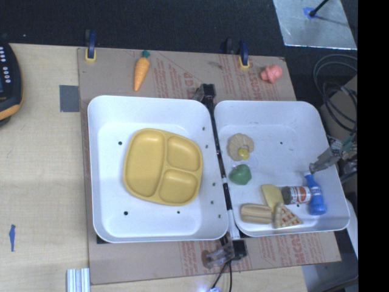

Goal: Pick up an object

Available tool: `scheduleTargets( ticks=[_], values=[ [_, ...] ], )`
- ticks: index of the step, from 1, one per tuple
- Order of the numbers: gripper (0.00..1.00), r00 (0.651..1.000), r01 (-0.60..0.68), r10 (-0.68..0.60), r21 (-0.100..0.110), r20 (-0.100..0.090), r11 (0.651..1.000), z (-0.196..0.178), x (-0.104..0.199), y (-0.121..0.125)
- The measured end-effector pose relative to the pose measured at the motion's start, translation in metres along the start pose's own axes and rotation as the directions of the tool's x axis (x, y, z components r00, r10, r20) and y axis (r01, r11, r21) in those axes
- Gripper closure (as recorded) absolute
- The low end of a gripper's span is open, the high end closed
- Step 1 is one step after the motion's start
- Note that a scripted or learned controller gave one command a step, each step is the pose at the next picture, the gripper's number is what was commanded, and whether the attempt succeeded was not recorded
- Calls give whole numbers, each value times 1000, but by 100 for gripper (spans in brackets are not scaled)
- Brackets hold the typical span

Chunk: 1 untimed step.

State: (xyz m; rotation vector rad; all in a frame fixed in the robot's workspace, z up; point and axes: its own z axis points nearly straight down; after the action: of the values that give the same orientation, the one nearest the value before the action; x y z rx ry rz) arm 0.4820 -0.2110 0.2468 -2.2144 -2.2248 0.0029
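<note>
The right bin (pixel 273 105) holds several small items. A tan bun-like piece (pixel 240 142) has a small yellow ball (pixel 243 154) against it, and a green lump (pixel 240 174) lies just below. Along the bin's near side lie a yellow wedge (pixel 271 193), a small bottle with a red and white label (pixel 296 194), a blue item (pixel 315 198), a tan hot-dog bun (pixel 256 213) and a pizza slice (pixel 287 216). My gripper (pixel 325 161) sits at the bin's right rim, just above the blue item, with nothing seen in it.
The left bin (pixel 146 100) holds a yellow divided plate (pixel 163 165). On the cardboard behind the bins lie a toy carrot (pixel 141 71) and a pink item (pixel 271 73). Clamps stand on the cardboard's far edge. A black and orange device (pixel 8 81) rests at the far left.
</note>
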Motion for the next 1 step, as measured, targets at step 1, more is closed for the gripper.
scheduleTargets(
  ticks=[1],
  values=[
    [0, 1000, 4, -4, 6, -2, 1000, 129, 1, 31]
  ],
)
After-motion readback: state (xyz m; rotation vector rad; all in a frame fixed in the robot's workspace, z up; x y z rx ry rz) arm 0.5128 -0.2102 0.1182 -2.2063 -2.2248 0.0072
